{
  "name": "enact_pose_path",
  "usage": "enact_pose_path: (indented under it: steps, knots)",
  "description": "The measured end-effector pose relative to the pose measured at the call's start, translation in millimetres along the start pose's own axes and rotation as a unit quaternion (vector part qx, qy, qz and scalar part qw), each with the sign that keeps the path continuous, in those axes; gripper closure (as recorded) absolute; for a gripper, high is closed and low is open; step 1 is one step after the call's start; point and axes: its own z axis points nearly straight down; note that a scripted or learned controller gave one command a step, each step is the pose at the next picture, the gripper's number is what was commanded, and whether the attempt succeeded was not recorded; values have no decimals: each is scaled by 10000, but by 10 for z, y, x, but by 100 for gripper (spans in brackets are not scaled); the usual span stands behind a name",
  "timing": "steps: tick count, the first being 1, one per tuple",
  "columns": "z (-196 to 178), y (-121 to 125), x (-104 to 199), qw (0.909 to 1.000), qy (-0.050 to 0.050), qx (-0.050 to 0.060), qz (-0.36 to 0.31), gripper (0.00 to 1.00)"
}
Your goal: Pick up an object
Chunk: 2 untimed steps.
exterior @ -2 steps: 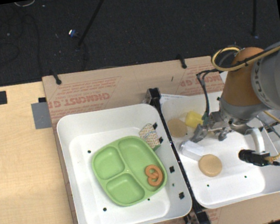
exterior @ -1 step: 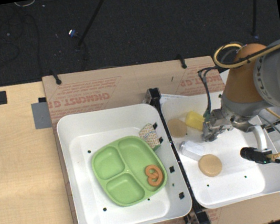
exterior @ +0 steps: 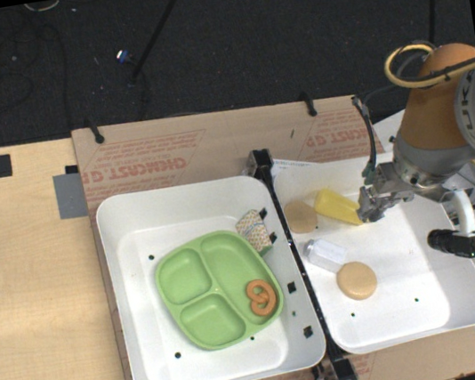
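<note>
In the right bin (exterior: 455, 306), my gripper (exterior: 371, 209) hangs low at the upper middle, its tip right beside the right end of a yellow block (exterior: 336, 208). Whether it touches the block is unclear. A tan round piece (exterior: 300, 215) lies left of the block. A clear, whitish object (exterior: 324, 256) sits below it, and a second tan disc (exterior: 357, 281) lies nearer the front.
The left bin (exterior: 130, 248) holds a green divided plate (exterior: 200, 281) with an orange ring-shaped item (exterior: 261, 297) in its lower right corner. A small patterned object (exterior: 252, 226) rests at the plate's upper right edge. A black divider (exterior: 285, 249) separates the bins.
</note>
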Motion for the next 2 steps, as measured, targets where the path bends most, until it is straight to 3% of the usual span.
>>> enact_pose_path:
  steps: [2]
  knots:
    - [-1018,-34,-99,10000,0,-4,-26,100]
